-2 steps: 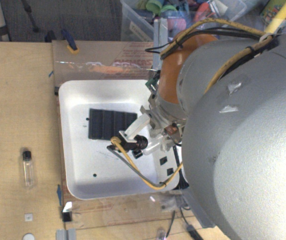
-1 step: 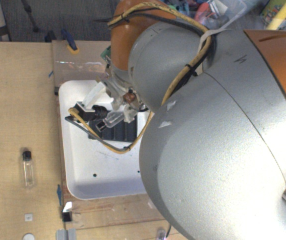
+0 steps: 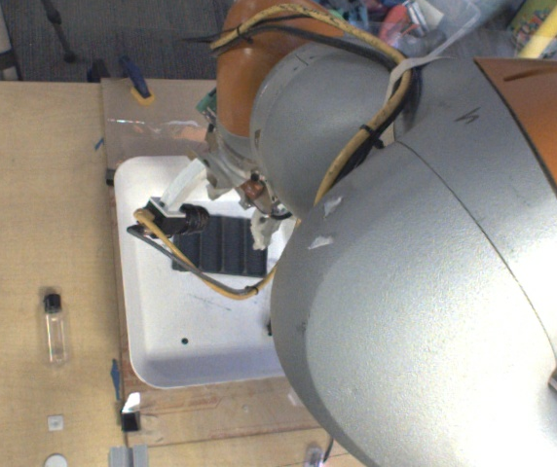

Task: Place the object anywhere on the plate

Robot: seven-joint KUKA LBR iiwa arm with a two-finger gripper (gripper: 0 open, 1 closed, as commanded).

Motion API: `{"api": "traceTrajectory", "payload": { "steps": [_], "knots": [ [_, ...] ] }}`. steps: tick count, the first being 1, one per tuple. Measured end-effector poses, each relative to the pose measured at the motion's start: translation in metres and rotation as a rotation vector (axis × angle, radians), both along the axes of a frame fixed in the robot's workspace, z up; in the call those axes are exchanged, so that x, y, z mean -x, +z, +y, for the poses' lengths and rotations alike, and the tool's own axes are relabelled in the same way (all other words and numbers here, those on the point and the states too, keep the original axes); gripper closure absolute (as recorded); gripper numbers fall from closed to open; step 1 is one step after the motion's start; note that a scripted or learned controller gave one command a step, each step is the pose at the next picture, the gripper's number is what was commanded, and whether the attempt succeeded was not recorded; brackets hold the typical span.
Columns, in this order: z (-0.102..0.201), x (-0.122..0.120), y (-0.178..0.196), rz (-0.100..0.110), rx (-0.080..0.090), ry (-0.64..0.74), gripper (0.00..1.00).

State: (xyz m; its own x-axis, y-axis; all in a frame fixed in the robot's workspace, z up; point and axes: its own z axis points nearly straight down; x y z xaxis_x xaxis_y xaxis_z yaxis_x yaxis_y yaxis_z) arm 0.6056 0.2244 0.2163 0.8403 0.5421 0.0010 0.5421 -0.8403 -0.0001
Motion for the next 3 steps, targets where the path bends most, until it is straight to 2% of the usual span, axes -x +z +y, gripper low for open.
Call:
{"api": "traceTrajectory", "payload": {
  "steps": [1, 2, 3],
  "knots": [
    [0.000, -0.001, 0.010, -0.002, -0.001, -0.001, 1.00],
    [-0.033, 0.042, -0.103, 0.003, 0.000, -0.019, 1.00],
    [-0.079, 0.069, -0.052, 0.006, 0.000, 0.269, 1.00]
  ]
}}
